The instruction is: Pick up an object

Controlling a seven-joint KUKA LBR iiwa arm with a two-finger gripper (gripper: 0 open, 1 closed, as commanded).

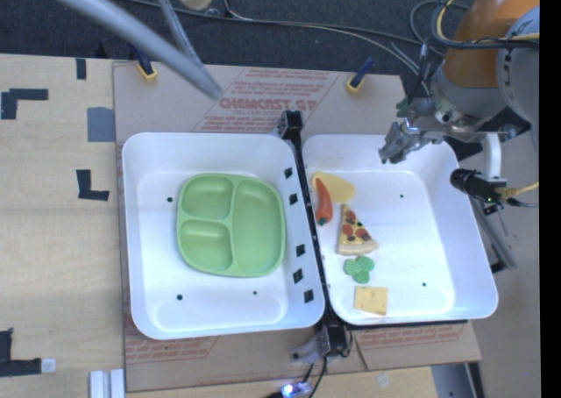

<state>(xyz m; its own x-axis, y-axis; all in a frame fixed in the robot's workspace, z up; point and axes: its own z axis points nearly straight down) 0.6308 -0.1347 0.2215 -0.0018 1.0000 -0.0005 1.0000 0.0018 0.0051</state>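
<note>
So in the camera view there are two white bins side by side on the bench. The left bin (140,212) has a green divided plate (232,224) sitting flat in the middle of it. The right bin (438,212) has the toy food, all bunched along its left side: a yellow piece (340,186) up top with an orange carrot (324,202) lying right against it, then a pizza slice (355,233) just below, a little green veggie thing (358,268) under that, and a yellow cheese block (371,301) nearest the front edge.

The arm comes in from the right, orange band up high. Its gripper (392,149) hangs over the back edge of the right bin, well apart from the food pile. Can't really tell how far the claw is spread, it's too small and dark at this angle, but nothing is visibly between the tips. All the food is lying on the bin floor.
</note>
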